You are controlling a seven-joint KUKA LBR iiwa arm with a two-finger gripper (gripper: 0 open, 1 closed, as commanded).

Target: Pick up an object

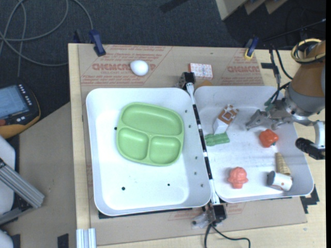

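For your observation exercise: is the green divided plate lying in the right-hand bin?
No, the green divided plate lies in the left bin.

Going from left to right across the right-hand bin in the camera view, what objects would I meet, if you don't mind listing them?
Green block → small carton → pink toy → gripper → red-orange object → cone.

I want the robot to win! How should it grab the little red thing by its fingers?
Probably from straight above, fingers closing across the red object's rounded middle. It sits in the right bin, just below the gripper, with bare floor all around it, so nothing blocks either side.
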